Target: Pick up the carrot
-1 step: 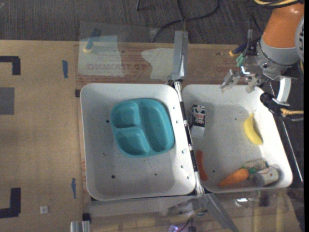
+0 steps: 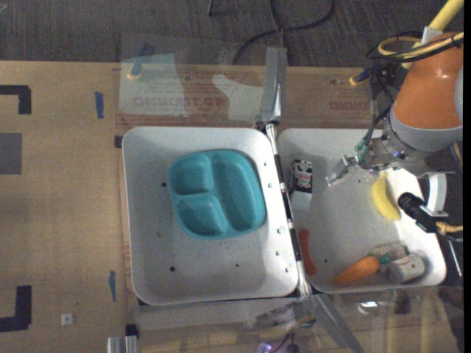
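The carrot (image 2: 358, 269) is orange with a green top and lies near the front wall of the right bin (image 2: 335, 219), tip pointing left. My gripper (image 2: 355, 163) hangs over the back part of that bin, below the arm's orange band (image 2: 434, 87). It is well behind the carrot and nothing shows in it.
In the right bin there are also a yellow banana (image 2: 385, 199), a small black-and-white carton (image 2: 302, 175), a red stick-shaped item (image 2: 305, 251) and a grey can (image 2: 405, 268) right beside the carrot's top. A teal divided plate (image 2: 218, 193) sits in the left bin (image 2: 147, 256).
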Controlling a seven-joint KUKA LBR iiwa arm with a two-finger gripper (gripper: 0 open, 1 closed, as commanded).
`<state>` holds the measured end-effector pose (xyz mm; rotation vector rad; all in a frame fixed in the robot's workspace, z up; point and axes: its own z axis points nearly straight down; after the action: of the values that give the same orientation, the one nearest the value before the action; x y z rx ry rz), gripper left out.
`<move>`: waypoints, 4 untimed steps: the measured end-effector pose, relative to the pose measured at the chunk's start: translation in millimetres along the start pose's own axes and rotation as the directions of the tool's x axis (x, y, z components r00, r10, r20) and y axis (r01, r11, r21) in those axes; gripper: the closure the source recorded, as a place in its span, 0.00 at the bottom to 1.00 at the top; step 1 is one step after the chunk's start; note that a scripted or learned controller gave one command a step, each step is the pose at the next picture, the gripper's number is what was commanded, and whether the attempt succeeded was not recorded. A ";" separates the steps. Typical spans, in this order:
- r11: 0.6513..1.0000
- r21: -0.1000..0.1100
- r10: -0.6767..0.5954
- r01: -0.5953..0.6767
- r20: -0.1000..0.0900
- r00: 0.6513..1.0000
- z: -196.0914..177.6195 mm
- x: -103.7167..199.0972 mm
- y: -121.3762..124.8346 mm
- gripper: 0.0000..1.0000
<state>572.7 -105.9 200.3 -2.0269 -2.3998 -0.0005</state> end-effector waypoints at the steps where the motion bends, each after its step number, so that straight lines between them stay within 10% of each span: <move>1: 0.972 -0.001 -0.236 0.236 0.000 0.972 103.2 -1.4 -74.4 0.00; 2: 0.973 -0.004 -0.230 0.230 0.002 0.973 93.3 -4.0 -74.5 1.00; 3: 0.975 -0.008 -0.224 0.224 0.004 0.975 83.4 -6.5 -74.4 1.00; 4: 0.995 -0.001 -0.095 0.095 0.001 0.995 16.1 62.6 -83.4 1.00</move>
<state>480.0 -58.2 184.3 -1.9109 -2.4951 -0.0007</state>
